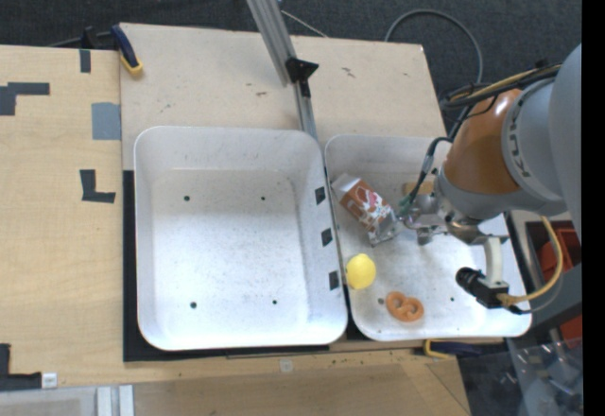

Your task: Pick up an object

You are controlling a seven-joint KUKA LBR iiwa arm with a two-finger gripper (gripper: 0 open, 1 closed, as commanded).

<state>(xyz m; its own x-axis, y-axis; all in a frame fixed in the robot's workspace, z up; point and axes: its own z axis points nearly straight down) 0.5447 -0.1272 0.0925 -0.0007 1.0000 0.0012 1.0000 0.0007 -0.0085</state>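
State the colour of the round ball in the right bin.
Yellow; the ball shows plainly in the camera view, near the bin's left wall.

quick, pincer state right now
Pincer: low in the right white bin, beside the small brown and white carton; open or closed cannot be told.

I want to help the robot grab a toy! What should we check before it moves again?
1. Things to pick in the right bin: ok. A brown packet, yellow ball and orange pretzel lie there.
2. Gripper close to a thing: ok, beside the brown packet.
3. Something already held: cannot tell.
4. Things lie apart: ok, none touch.
5. Ball away from the bin wall: not ok, it sits at the left wall.
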